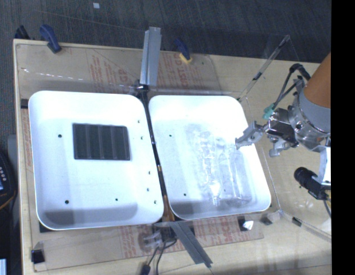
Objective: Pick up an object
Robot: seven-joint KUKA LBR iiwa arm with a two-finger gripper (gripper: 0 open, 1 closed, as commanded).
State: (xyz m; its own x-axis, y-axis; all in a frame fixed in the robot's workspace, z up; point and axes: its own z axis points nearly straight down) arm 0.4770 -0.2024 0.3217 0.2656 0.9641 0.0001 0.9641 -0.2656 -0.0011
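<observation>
**Two bins, clear plastic in the right one, tool at its right rim**

You've got two white bins side by side on the counter (34,62). The left bin (45,153) holds one dark ribbed rectangular pad (101,141), lying flat in its upper-middle area, clear of all the walls. The right bin (171,153) holds a clear plastic item (220,165), looks like see-through packaging or bottles, hard to tell which. It stretches from the bin's middle down toward its near right corner, close to the right wall.

Your tool (246,137) sits over the right bin's right rim, about halfway along that edge, with the tip just beside the upper end of the clear plastic item. Nothing visible between the fingers. You cannot tell from here whether the tool is spread or closed; it's too small and blurred. The arm (309,125) comes in from the counter's right edge.
</observation>
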